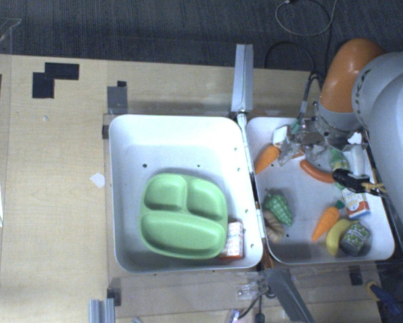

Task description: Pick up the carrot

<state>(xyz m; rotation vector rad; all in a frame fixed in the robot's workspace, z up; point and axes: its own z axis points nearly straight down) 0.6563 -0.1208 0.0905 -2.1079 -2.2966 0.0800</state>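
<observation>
Claw [302,143] beside carrot [266,158] — right bin [383,247] (far-left corner).

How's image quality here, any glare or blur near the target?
Camera view: soft and low-res overall; the white bins run bright but keep detail, with soft shadows under the green tray. The carrot by the tool is smeared; faint reflection at the left edge.

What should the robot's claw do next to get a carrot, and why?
Probably slide a little toward the left wall of the right bin and lower onto the carrot there. The claw hangs at the bin's far end, right beside that carrot. Another carrot lies farther off, by a yellow banana.
</observation>
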